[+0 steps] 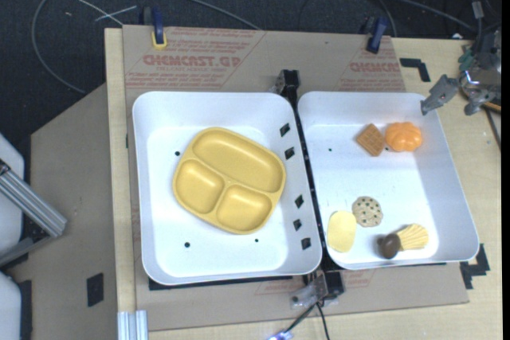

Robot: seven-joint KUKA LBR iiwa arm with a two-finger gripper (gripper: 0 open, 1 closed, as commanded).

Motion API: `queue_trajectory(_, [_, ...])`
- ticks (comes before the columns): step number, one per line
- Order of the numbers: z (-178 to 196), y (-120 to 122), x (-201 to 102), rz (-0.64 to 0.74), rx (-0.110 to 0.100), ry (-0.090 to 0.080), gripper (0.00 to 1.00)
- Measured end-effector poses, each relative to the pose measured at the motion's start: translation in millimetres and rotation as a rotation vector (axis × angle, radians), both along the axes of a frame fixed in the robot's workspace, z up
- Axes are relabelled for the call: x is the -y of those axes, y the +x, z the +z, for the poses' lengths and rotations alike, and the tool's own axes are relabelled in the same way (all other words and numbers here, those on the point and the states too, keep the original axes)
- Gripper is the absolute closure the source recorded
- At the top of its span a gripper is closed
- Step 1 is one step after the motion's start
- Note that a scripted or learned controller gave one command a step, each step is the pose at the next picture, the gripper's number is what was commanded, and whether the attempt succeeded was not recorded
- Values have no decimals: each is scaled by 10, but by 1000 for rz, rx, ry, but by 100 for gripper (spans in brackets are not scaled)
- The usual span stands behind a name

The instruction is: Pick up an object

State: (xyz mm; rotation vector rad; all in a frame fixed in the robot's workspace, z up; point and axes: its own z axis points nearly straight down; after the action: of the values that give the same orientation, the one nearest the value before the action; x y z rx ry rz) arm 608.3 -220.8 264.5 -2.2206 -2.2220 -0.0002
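Your gripper (pixel 443 97) is way over at the right edge, above the far corner of the right bin (pixel 446 179) — I cannot tell its state. It touches nothing. Down in that bin sit an orange ball (pixel 403 136), a tan cracker (pixel 370 140) and a cookie (pixel 366 211) — well apart from it.

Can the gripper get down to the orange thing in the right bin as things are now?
Probably yes. The orange piece lies uncovered in the right bin, only a tan cracker touching its side, and the gripper sits near that corner.
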Motion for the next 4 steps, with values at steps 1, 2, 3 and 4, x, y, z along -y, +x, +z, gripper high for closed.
queue_trajectory(1, [-419, 2, -4, 0, -5, 2, 0])
queue_trajectory(2, [-1050, -5, 22, -1, -7, 2, 0])
queue_trajectory(3, [-1662, -38, -55, 0, -7, 3, 0])
queue_trajectory(4, [-1501, -11, -48, 1, 3, 0, 100])
